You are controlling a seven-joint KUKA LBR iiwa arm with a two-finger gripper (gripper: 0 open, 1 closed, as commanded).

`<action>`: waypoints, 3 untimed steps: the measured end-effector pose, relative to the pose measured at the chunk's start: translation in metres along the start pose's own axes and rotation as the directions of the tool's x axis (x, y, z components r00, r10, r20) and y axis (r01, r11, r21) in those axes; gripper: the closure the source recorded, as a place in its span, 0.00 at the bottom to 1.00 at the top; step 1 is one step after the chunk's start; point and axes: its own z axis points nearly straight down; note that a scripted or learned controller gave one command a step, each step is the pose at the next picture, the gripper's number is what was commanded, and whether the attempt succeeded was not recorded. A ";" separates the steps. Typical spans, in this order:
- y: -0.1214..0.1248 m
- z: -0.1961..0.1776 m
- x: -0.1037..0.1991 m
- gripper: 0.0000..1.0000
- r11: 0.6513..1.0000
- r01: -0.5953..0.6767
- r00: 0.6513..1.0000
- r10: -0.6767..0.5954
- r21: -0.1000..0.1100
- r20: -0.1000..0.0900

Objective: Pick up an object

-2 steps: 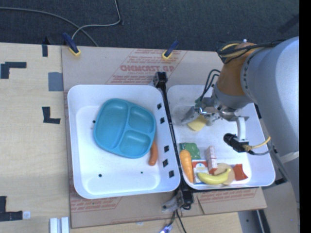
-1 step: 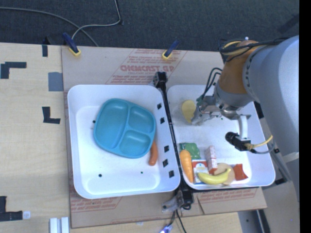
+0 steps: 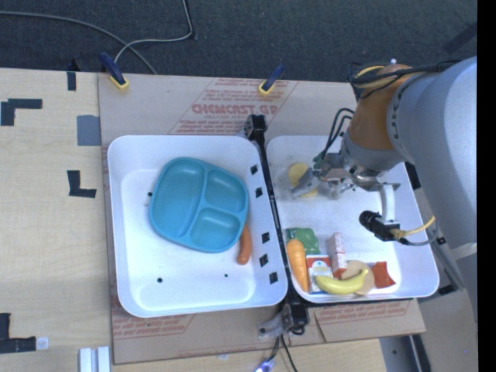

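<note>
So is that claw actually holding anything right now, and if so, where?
It cannot be told. The claw is low in the right bin, right by a yellow item.

Open floor right of blue tray [image 3: 198,204]

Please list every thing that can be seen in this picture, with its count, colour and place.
left bin: 1, white, left half of bench
right bin: 1, white, right of it
divided plate: 1, blue, left bin
sausage: 1, orange-brown, beside the plate
yellow item: 1, right bin, near the gripper
carrot: 1, orange, right bin front
banana: 1, yellow, right bin front
clamps: 2, blue-yellow, bench's far edge
arm: 1, grey, orange band
gripper: 1, over right bin
</note>
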 end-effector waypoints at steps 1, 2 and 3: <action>0.052 0.011 0.013 0.00 1.000 0.000 1.000 0.000 0.002 -0.004; 0.052 0.000 0.012 1.00 1.000 0.001 1.000 -0.001 0.002 0.000; 0.019 -0.089 0.087 1.00 1.000 0.000 1.000 0.000 0.003 -0.005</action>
